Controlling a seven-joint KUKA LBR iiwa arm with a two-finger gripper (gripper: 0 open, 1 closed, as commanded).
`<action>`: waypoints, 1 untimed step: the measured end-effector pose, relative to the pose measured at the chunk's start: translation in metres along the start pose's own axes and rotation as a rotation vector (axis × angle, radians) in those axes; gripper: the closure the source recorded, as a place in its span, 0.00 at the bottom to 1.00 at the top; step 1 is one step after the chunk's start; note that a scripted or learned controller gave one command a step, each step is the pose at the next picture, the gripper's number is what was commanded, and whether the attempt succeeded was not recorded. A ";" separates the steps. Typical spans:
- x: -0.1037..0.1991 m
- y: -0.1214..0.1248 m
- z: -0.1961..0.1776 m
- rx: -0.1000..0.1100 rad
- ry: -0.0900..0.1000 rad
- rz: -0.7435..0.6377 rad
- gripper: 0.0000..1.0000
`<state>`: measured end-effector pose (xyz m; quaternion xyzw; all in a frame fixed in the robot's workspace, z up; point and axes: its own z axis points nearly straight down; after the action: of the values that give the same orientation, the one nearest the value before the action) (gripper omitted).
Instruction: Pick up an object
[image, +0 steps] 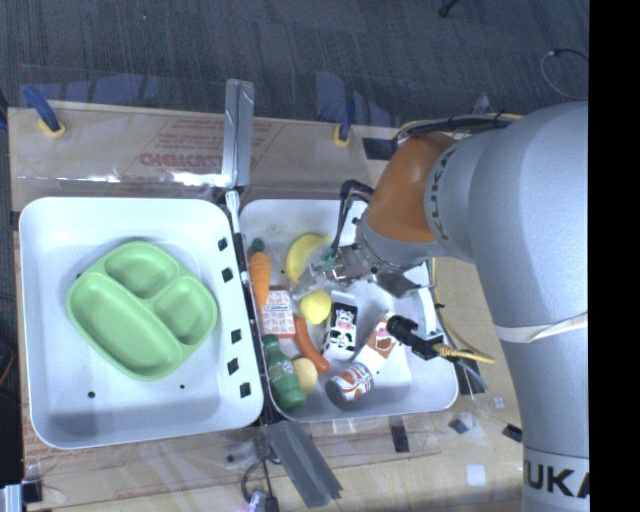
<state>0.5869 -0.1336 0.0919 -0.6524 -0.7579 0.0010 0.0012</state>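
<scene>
Gripper (335, 262) is lowered over the lemon (303, 254) in the right bin (436, 398). Its opening cannot be told. "KUKA" is partly read on the arm (530, 250).

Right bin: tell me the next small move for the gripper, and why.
Probably a short, straight descent. The gripper sits over the right bin, between the yellow banana and the lemon, and nothing shows between its fingers. Going for the lemon seems the safest bet, since it lies closest beneath, though the carrot and milk carton crowd it.
</scene>
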 end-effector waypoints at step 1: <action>0.000 0.000 -0.010 0.001 0.000 -0.004 1.00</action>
<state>0.5871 -0.1340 0.1020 -0.6509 -0.7592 0.0015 0.0013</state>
